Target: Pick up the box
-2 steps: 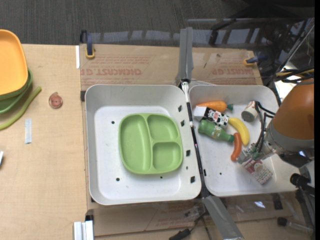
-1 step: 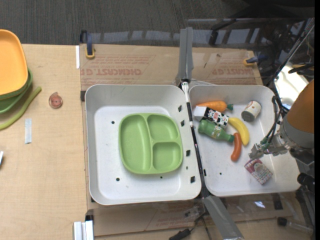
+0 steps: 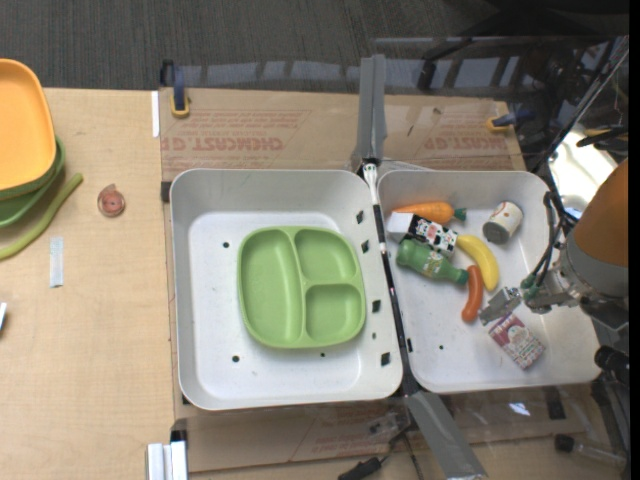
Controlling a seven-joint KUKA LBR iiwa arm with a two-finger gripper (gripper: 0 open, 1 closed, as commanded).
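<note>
Over the right bin, near its right wall, we see the pincer low above the floor, with the grey arm coming in from the right. Whether it is released or clenched we cannot tell, since the metal tip is small and blurred against the white plastic.

Just on the near side of it lies the box, a small pink and white carton resting flat and skewed, close to the near right corner of that bin. We see nothing held; the carton appears to rest on the bin floor, beside the tip rather than within it.

Farther left in the same bin sits a cluster: a carrot, a black and white carton, a green bottle, a banana and a thin orange pepper, with a small can toward the far side. The left bin carries 1 green divided plate.

We judge the step in hand to be the approach and grasp. To do it well we should shift slightly nearward until centred over the carton, turn the wrist to match its skew, span its narrow side, and descend straight. We should keep clear of the pepper and the bin's wall, then lift slowly to check the hold
</note>
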